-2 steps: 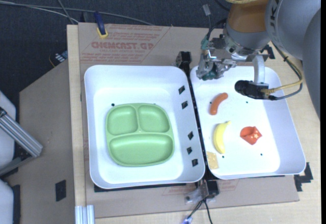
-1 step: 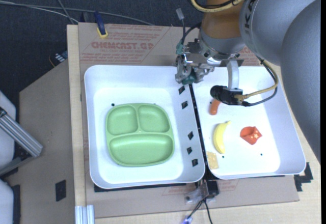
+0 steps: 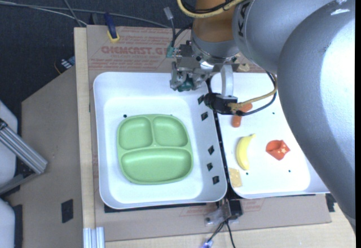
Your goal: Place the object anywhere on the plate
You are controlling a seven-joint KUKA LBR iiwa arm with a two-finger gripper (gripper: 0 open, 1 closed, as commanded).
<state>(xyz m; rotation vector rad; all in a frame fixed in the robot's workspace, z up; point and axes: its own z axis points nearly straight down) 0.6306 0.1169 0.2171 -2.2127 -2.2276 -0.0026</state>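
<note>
Three compartments of the green divided plate [image 3: 155, 149] lie bare in the left bin [image 3: 107, 128], so nothing has been set on it so far; the placing itself is entirely left to do; the hand [image 3: 183, 80] hangs above the far edge of that left bin, near the wall dividing the two bins, well short of the plate and toward the back; something small and teal-green shows at its tip, but whether that is a held object or part of the hand's own fingers is too small to tell, and whether the hand is clenched or released I cannot tell either; candidate objects rest in the right bin [image 3: 299, 185]: a yellow banana [image 3: 244, 151], a red strawberry-like piece [image 3: 277, 149], a small orange carrot-like piece [image 3: 236, 120] near the dividing wall, and a pale cracker-like piece [image 3: 234, 177] at the near corner, all apart from one another; judged from this, the task stands either at mid-carry or before any pickup; in either case the arm would need to come toward the near side over the plate before release; the cardboard-covered tabletop [image 3: 84, 128] carries both bins.
</note>
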